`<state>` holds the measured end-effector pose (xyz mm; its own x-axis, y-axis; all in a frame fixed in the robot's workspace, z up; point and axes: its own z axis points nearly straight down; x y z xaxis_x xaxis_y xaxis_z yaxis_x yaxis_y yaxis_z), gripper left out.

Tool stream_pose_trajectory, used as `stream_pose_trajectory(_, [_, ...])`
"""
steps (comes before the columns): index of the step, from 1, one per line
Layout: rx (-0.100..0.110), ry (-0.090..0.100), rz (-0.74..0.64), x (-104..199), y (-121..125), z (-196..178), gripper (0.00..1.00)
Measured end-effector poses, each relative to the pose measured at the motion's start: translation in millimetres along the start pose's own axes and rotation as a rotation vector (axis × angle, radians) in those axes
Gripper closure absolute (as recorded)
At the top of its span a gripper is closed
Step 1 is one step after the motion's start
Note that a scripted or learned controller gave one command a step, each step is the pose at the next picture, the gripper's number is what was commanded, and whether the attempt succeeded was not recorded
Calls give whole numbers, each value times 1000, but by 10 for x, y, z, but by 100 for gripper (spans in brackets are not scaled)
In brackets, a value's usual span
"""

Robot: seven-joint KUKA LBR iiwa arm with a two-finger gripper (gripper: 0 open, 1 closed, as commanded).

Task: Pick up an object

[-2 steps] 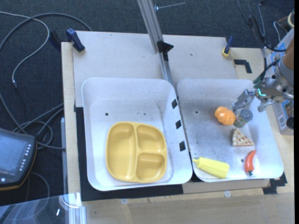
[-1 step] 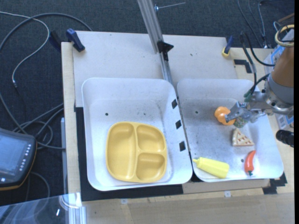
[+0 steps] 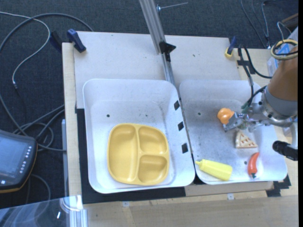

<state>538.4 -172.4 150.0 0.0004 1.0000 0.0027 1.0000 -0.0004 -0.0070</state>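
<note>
In the right bin [image 3: 208,91], toward the right of the frame, we see a small orange ball-like object [image 3: 225,114] lying on the speckled white floor, in the bin's upper middle. The gripper [image 3: 235,123] sits just at its lower right edge, touching or nearly touching it; we cannot tell whether the object is between the fingers, and we cannot tell whether the gripper is spread or closed, since its metal parts blur together at this size.

Just below the gripper lies a tan wedge with a waffle-like pattern [image 3: 245,140], tip pointing up. Lower right of that, near the bin's bottom right corner, rests a red-orange pepper-shaped piece [image 3: 254,164], roughly upright in the frame. At the bin's bottom edge, left of the pepper piece and well apart from it, a yellow bottle-shaped object [image 3: 215,169] lies on its side, its narrow end pointing left.

The arm [image 3: 283,91] enters from the right edge of the frame, its orange band above a grey wrist, with black cables looping beside it.

The left bin [image 3: 94,98] holds a yellow divided plate [image 3: 138,153] with three compartments, set in its lower middle. A metal rail [image 3: 154,22] runs from the top of the frame down between the two bins. A dark screen device [image 3: 14,160] sits at the left edge.
</note>
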Motion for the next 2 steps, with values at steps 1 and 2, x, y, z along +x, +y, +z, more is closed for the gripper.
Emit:
stream_pose_trajectory(1, [-10,-3,-1,-2,20,485,0])
stream_pose_trajectory(2, [-15,-4,-1,0,32,359,100])
